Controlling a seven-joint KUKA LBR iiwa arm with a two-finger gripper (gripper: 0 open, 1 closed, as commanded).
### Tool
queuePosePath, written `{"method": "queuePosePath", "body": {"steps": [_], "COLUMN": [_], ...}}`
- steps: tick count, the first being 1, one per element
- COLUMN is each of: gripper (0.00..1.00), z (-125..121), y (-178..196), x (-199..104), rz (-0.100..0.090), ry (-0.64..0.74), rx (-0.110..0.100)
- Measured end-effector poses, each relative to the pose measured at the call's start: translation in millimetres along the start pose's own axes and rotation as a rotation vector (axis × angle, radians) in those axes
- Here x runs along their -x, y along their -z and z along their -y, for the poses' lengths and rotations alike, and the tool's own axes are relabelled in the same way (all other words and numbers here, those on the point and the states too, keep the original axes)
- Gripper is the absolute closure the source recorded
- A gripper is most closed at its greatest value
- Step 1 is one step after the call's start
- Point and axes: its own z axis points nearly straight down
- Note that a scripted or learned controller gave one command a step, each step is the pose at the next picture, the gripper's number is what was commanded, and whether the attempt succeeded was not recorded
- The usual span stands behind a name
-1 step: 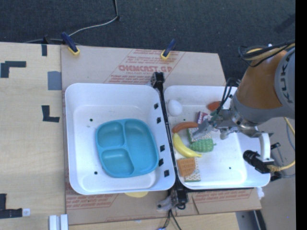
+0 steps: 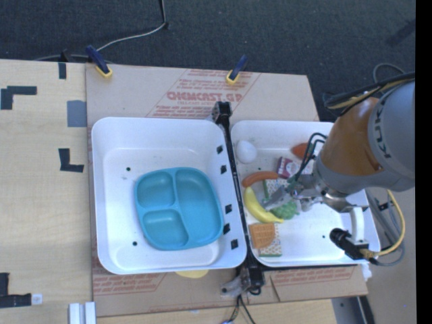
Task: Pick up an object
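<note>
The claw point(image 2: 280, 198) sits low in the right bin point(image 2: 317, 245), over the banana point(image 2: 260, 209) and greens point(image 2: 287, 211), seemingly to grasp; its grip I cannot tell

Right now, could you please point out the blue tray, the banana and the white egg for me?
blue tray point(image 2: 179, 208): camera view, on its central divider.
banana point(image 2: 259, 210): camera view, middle of its yellow curve.
white egg point(image 2: 246, 151): camera view, centre of its shell.

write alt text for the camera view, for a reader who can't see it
The arm's gripper reaches into the right bin over a banana and other small items. The left bin holds a blue divided plate.
</note>
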Motion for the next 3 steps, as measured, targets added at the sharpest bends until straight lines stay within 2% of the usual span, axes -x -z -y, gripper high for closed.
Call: {"method": "queuePosePath", "body": {"steps": [1, 2, 3], "gripper": [0.0, 0.0, 0.0], "z": [-65.1, -104.4, -154.0], "y": [-28.4, -28.8, -29.1], "x": [-7.2, -14.4, 12.5], "rz": [0.002, 0.003, 0.003], "ry": [0.001, 0.001, 0.001], "rx": [0.009, 0.007, 0.004]}}
